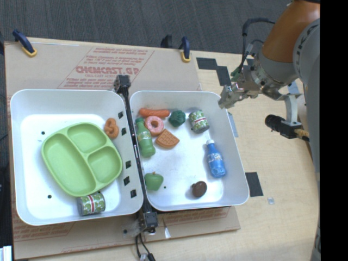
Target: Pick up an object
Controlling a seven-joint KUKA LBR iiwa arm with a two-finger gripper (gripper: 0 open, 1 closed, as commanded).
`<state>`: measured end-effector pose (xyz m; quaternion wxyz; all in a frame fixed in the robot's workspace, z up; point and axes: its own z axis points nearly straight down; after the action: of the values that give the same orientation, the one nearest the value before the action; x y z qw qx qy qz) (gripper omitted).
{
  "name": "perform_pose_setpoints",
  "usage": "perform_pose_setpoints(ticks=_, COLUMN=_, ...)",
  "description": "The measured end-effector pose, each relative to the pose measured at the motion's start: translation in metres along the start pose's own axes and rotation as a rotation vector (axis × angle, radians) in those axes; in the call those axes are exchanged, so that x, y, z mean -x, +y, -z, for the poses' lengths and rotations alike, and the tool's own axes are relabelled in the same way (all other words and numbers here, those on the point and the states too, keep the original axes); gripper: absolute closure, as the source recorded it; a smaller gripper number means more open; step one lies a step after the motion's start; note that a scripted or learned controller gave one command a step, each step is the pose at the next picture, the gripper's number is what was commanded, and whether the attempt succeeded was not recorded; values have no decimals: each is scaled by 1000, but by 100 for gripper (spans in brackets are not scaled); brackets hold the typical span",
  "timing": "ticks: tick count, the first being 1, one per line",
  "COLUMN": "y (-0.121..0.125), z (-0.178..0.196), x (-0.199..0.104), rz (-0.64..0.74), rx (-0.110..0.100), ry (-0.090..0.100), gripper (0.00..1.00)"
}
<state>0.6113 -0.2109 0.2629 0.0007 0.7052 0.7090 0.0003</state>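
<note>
My gripper [228, 98] hovers over the far right rim of the right bin [235, 145], above and to the right of a green-labelled can [199, 121]. I see nothing held in it. In the right bin lie an orange carrot [154, 113], a pink donut [155, 125], a green bottle [144, 138], an orange waffle piece [167, 140], a dark green lump [176, 118], a blue bottle [215, 158], a brown ball [199, 189] and a green pepper [154, 181].
The left bin [22, 113] holds a green divided plate [81, 157], a small orange pretzel [111, 128] and a second can [91, 203] at its near edge. A cardboard sheet [109, 67] lies behind the bins. Bare bench [272, 200] lies to the right.
</note>
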Motion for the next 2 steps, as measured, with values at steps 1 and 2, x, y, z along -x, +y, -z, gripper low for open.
perform_pose_setpoints(ticks=1, y=-3, z=-71, x=-7, rz=1, rx=-5, ry=1, gripper=100)
perform_pose_setpoints(ticks=2, y=-2, z=-70, x=-6, rz=1, rx=-4, ry=1, gripper=0)
